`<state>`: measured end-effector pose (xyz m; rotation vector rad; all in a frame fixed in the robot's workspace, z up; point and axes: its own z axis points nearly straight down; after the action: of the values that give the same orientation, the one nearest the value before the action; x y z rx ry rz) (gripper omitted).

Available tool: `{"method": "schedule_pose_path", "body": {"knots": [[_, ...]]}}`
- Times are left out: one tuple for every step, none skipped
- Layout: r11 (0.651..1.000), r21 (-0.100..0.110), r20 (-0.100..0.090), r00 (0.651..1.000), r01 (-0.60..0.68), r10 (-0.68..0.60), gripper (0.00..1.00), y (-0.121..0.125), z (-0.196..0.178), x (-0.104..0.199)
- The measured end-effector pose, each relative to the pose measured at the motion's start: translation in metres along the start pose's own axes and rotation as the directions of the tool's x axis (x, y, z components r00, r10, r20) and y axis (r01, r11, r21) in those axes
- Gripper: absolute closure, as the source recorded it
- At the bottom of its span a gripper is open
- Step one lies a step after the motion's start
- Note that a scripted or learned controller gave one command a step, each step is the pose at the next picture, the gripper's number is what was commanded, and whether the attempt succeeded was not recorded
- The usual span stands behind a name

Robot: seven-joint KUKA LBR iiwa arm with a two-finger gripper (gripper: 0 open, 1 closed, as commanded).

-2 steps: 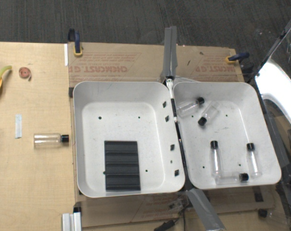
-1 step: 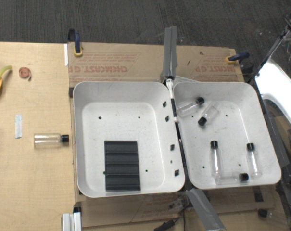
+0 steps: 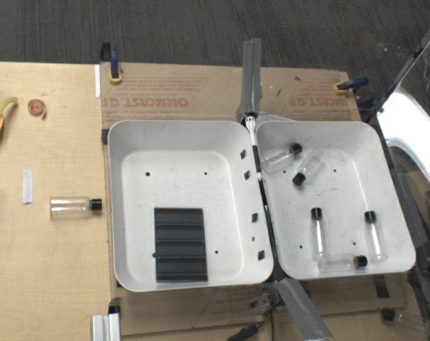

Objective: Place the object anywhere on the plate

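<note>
Two white bins [image 3: 122, 190] on cardboard [image 3: 172, 94]

Smooth, rounded white arm casing [image 3: 408, 121] at the right edge, unmarked

left bin [image 3: 129, 148]: black ribbed plate [image 3: 180, 245] | right bin [image 3: 385, 162]: clear vials [image 3: 318, 234]

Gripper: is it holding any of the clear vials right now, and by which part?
Cannot be told. Five clear vials lie loose in the right bin.
</note>
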<state>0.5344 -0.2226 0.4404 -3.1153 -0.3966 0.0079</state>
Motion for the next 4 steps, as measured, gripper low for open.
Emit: {"method": "schedule_pose_path", "body": {"knots": [[0.999, 0.000, -0.001, 0.999, -0.053, 0.053, 0.00, -0.040, 0.002, 0.090], [0.999, 0.000, 0.000, 0.999, -0.037, 0.037, 0.00, 0.029, 0.001, 0.115], [0.999, 0.000, -0.001, 0.999, -0.053, 0.053, 0.00, -0.021, 0.000, 0.129], [0.999, 0.000, 0.000, 0.999, -0.052, 0.052, 0.00, 0.029, 0.001, 0.113]]}}
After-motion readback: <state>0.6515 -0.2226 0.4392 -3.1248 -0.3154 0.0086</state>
